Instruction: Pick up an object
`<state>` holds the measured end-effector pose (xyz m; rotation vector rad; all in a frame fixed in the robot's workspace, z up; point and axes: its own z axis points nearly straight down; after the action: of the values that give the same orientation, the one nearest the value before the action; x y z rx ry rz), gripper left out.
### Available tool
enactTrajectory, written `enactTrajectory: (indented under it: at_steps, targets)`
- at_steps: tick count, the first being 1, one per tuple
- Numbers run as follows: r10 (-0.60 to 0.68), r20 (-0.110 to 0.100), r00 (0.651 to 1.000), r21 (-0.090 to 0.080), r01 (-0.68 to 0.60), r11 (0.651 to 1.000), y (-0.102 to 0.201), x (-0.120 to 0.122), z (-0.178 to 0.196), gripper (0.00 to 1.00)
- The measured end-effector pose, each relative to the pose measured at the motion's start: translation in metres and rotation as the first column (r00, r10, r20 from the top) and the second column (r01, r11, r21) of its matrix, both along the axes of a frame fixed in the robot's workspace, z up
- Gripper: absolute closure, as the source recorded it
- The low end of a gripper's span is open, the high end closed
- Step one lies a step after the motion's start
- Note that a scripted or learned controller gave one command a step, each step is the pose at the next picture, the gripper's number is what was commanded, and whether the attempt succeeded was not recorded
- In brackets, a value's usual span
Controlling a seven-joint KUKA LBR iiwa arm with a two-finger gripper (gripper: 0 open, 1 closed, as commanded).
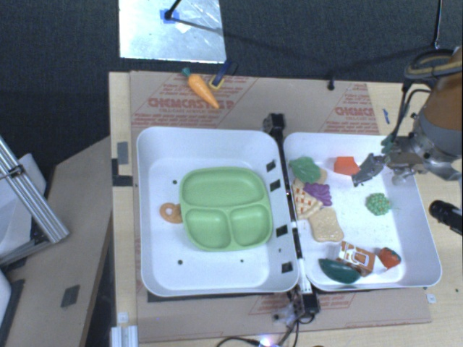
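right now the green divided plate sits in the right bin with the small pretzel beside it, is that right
Not quite: the bin is wrong. The camera view shows the green divided plate in the left bin, not the right one. The rest holds: the small pretzel lies beside it, just off the plate's left edge.

Divided plate (224, 208) in left bin (155, 194); toy foods (318, 208) in right bin (419, 230); carrot (202, 90) behind bins.
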<state>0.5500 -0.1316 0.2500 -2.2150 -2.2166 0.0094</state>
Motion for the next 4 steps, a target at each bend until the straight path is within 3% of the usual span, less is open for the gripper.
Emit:
enactTrajectory:
  at_steps: [1, 4]
  targets:
    - [0.002, 0.011, 1.000, -0.002, -0.002, 1.000, 0.000, 0.002, 0.006, 0.00]
    - [-0.001, 0.010, 1.000, -0.001, 0.001, 1.000, -0.002, -0.014, -0.161, 0.00]
